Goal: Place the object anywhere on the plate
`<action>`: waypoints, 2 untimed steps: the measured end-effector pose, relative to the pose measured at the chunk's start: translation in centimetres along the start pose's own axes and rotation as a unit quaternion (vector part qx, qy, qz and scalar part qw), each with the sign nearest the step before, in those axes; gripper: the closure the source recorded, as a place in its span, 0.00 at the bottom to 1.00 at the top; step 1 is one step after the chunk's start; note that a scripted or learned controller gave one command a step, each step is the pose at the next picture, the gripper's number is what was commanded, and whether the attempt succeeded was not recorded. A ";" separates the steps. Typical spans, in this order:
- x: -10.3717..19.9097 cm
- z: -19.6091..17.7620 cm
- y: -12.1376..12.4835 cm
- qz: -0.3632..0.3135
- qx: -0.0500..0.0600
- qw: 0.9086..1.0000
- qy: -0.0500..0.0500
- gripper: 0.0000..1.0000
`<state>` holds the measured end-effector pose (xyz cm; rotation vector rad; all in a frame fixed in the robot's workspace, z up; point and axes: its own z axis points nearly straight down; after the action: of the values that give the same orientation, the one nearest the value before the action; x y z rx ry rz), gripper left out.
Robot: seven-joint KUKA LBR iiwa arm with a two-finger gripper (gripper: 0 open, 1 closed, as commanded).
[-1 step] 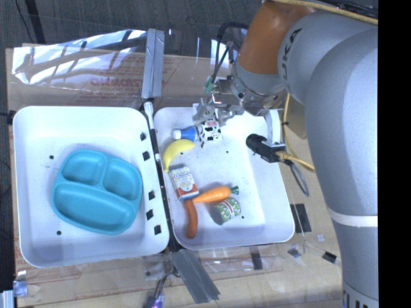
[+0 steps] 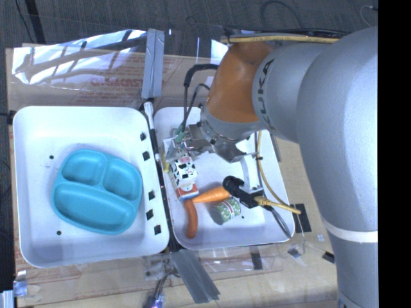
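2 white bins sit side by side; the left bin [image 2: 26, 127] holds the blue 3-compartment plate [image 2: 96, 191], the right bin [image 2: 260, 231] holds the loose items.

Reference item: the cow-spotted carton [image 2: 185, 173], standing in the right bin close to its wall on the plate's side.

- Gripper [image 2: 181, 147]: directly over the carton's far end, touching it or just clear of it; which cannot be told. Whether the pincer is apart, together or clamped on the carton cannot be told either, as the wrist hardware hides it.
- Carrot [image 2: 210, 196]: just beside the carton on its near side, pointing away from the plate.
- Sausage [image 2: 191, 218]: just beside the carton's near end, running toward the bin's front wall.
- Green can [image 2: 227, 210]: near the carton, beyond the carrot, lying tipped.
- Plate: well apart from the carton, across both bin walls, with nothing on it.

Judgement: the gripper's station over the carton suggests that the carton is the object chosen. It remains in the right bin, so no placement is achieved. The crowding carrot and sausage may foul a grasp.
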<state>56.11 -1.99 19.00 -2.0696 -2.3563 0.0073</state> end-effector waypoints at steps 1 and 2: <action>8.8 0.0 -3.7 -0.016 -0.001 1.000 -0.001 1.00; 8.7 0.0 -3.6 -0.015 -0.001 1.000 -0.001 0.00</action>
<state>51.37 6.16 19.07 -2.0351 -2.3888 0.0064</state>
